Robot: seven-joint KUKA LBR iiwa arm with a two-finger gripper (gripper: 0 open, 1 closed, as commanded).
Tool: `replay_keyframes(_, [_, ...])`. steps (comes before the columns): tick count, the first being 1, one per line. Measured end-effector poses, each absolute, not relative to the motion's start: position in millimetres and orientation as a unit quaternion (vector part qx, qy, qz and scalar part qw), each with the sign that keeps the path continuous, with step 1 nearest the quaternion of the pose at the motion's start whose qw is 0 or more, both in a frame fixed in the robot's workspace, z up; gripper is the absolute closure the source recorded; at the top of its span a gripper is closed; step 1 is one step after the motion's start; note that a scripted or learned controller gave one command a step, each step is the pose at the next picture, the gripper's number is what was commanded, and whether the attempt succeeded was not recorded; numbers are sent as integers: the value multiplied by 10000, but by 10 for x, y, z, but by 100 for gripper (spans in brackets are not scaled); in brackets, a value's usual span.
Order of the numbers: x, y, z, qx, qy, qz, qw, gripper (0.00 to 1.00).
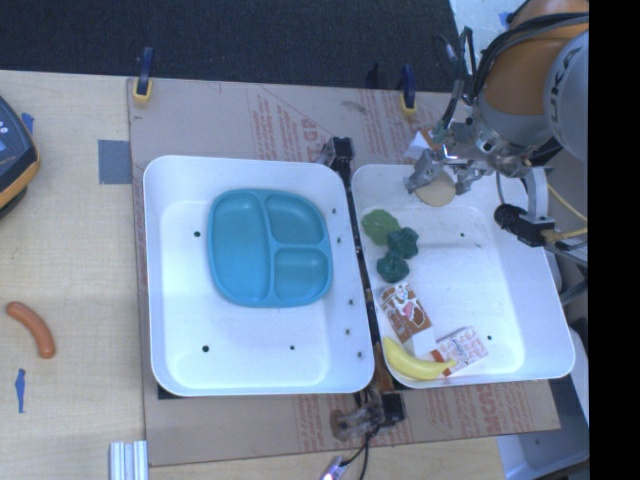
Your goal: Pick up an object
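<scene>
Gripper (437,180) at far rim of right bin (530,298), fingers pinching pale round object (437,192). Green broccoli pieces (393,241), banana (412,362), packets nearby. Blue divided plate (268,247) in left bin (180,278).

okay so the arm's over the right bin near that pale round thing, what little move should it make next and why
Probably a short lift straight up. The gripper sits at the top of the right bin with the pale round object right at its fingertips, though a firm grasp isn't clear. A small rise would show whether the object comes along.
</scene>
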State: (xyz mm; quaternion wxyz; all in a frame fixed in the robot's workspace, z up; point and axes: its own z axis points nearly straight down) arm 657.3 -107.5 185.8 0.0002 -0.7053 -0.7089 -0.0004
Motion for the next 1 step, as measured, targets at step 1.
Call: replay_keyframes(1, [6361, -661, 1926, -7048, -7094, 17, 15, 100])
